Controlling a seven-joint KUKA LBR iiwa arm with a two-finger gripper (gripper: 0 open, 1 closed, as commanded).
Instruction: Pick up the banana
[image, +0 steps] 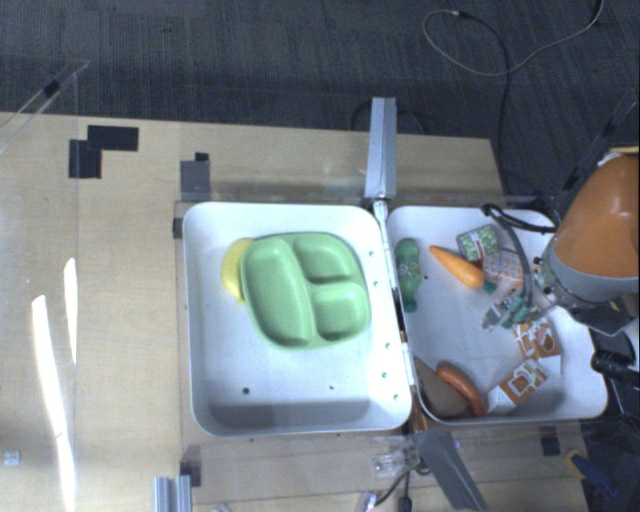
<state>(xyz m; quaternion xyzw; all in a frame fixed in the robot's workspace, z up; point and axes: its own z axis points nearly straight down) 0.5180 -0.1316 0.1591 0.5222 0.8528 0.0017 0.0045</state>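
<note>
The banana (234, 268) is yellow and lies in the left bin (290, 405), mostly hidden under the left edge of a green divided plate (305, 287). Just a curved yellow strip of it shows. My gripper (508, 306) hangs low over the right bin (580, 400), near its right side and far from the banana. It is seen from above, under the grey wrist and orange band (603, 226), among cables and small packets.
The right bin holds a green bottle (406, 265), a carrot (458, 267), a reddish sausage (462, 386) and several small printed packets (528, 362). A metal divider post (381, 150) stands between the bins at the back.
</note>
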